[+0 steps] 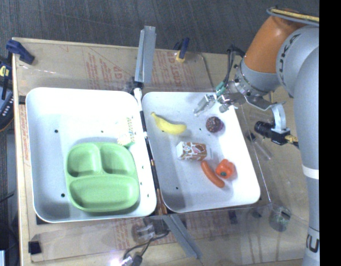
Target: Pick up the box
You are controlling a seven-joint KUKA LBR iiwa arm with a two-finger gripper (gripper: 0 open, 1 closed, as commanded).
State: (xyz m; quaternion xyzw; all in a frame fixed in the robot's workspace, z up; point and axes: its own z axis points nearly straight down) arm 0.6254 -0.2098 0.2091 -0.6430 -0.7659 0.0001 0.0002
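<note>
Camera view looked down at a slant on a plywood tabletop (76,71) with printed red markings, standing on dark carpeted floor (103,10); blue clamps (182,49) gripped its far edge, and a grey metal bar (144,54) ran toward the seam between the two bins. On the left half sat the left white bin (42,110), holding a green compartment tray (102,177) in its near part and a small pale packet (126,134) just beside the bin's right wall. The right white bin (242,190) lay just beside it and held a yellow banana (169,125) toward the far left, a dark round fruit (214,124) toward the far right, the box (192,151), a small patterned carton lying near the bin's middle, and, to the box's near right, an orange carrot (212,174) touching a red-orange pepper (226,169). The arm (281,49) reached in from the right, and the jaws (214,101) hovered over the far edge of the right bin, above the dark fruit and well apart from the box; they looked parted with nothing between them.
</note>
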